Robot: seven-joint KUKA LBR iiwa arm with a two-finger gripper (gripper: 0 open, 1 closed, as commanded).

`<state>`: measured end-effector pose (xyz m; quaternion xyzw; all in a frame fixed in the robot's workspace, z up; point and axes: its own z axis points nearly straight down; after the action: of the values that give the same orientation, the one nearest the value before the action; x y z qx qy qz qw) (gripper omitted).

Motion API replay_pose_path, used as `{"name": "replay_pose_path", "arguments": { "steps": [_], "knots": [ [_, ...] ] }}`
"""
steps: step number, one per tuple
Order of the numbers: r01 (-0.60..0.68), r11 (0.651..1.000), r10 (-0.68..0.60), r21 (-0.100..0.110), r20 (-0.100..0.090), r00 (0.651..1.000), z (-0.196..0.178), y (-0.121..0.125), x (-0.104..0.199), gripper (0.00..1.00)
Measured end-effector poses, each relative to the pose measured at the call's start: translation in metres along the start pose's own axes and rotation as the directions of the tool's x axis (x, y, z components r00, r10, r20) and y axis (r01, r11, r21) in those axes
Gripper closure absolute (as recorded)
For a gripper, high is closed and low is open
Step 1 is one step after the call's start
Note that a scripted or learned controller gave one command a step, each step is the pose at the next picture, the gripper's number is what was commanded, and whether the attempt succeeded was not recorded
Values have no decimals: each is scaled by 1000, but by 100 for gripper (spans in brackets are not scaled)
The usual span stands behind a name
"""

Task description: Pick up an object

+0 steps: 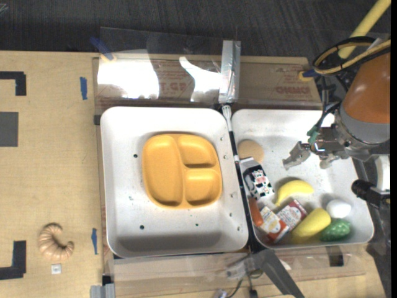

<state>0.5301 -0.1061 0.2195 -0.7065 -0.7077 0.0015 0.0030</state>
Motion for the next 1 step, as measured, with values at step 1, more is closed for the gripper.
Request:
{"name": "replay_pose_path", "arguments": {
  "steps": [1],
  "knots": [
    [160,987,-160,0,0,987,16,-52,-11,0]
  ]
}}
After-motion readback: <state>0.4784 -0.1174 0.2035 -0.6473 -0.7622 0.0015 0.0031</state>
